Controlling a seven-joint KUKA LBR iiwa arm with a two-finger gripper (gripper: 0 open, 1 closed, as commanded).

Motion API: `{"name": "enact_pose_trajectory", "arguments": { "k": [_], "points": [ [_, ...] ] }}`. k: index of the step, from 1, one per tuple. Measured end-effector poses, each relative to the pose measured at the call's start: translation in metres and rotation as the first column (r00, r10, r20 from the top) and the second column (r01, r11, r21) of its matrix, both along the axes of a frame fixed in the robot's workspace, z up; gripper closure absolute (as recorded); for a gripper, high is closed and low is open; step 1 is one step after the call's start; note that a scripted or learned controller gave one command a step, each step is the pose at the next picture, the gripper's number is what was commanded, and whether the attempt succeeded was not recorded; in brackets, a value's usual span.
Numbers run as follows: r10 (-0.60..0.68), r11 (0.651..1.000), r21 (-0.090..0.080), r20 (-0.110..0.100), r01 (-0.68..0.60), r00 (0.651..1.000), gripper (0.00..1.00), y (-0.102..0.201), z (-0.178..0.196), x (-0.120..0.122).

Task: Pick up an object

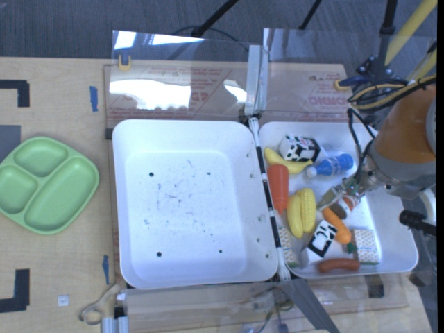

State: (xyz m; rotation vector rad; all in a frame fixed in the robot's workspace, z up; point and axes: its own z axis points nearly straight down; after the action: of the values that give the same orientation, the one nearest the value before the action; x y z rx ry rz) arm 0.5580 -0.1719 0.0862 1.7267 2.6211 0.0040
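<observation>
The right bin (399, 245) holds several toy foods. A black and white cow toy (300, 147) lies at the back over a banana (288, 163). A blue bottle (331, 165) lies beside them. An orange carrot (278, 186) runs along the left wall, with a yellow corn cob (301, 212) next to it. Toward the front sit a small carrot (336, 224), a black and white block (320, 242), a sausage (338, 264) and a sponge-like block (365, 245). My gripper (343, 197) is low in the bin, just right of the corn and above the small carrot.
The left bin (184, 200) stands beside the right one. A green divided plate (46, 183) rests on the bench at the far left. Clear plastic walls (208, 82) rise behind both bins. The arm's orange band (411, 132) and cables hang over the right bin's right side.
</observation>
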Motion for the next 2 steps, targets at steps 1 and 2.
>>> {"name": "enact_pose_trajectory", "arguments": {
  "k": [1,2],
  "points": [
    [-0.002,1.0,0.0,0.002,0.002,1.0,1.0,-0.001,0.009,0.001],
    [-0.226,0.974,-0.001,-0.007,0.226,0.974,1.0,0.052,0.115,0.044]
  ]
}}
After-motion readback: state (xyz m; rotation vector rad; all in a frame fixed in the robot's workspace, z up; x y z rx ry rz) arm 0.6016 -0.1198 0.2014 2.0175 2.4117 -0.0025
